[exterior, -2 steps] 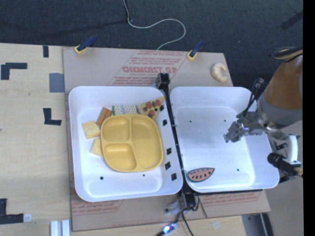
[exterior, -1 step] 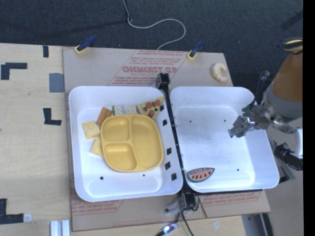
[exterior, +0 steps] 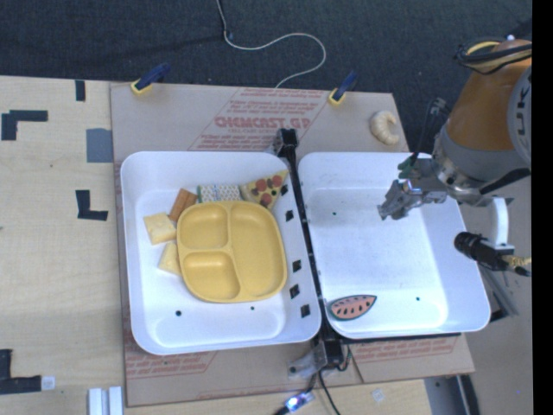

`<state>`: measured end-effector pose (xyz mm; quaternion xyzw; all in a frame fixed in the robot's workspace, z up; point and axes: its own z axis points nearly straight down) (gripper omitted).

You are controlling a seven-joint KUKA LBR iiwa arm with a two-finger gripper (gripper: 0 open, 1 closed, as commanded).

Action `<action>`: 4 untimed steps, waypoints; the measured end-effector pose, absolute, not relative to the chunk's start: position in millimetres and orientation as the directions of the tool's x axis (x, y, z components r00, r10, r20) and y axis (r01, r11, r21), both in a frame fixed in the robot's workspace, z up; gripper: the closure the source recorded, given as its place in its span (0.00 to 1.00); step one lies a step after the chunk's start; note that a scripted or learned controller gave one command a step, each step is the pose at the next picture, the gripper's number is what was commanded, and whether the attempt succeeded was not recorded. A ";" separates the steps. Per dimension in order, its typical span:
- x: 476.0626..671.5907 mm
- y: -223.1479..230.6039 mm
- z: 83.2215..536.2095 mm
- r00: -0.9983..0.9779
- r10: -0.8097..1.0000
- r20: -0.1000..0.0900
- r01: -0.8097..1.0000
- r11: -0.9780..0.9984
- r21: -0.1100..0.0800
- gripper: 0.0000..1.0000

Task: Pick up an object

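Overhead, the gripper (exterior: 396, 204) hangs above the right bin (exterior: 449, 314); whether its jaws are wide or narrow I cannot tell. A watermelon slice (exterior: 352, 306) lies near that bin's front-left corner, well apart from it (a yellow divided plate (exterior: 232, 251) occupies the left bin (exterior: 138, 318)).

Two white bins sat side by side on the tabletop (exterior: 52, 232). The left bin (exterior: 138, 318) held a yellow divided plate (exterior: 232, 251) with crackers (exterior: 161, 228) at its left edge and a pizza slice (exterior: 266, 187) near its far edge. In the right bin (exterior: 449, 301), a watermelon slice (exterior: 352, 306) lay at the near left corner. The gripper (exterior: 393, 206) hung over that bin's far right part, with nothing seen between its fingers.
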<state>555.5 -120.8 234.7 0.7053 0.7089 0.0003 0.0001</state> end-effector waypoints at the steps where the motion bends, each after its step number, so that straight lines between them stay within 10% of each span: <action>1: 583.9 -77.3 232.8 -0.007 1.000 0.001 1.000 0.007 0.000 1.00; 4: 590.1 -69.9 225.4 -0.001 1.000 -0.001 1.000 0.001 -0.001 1.00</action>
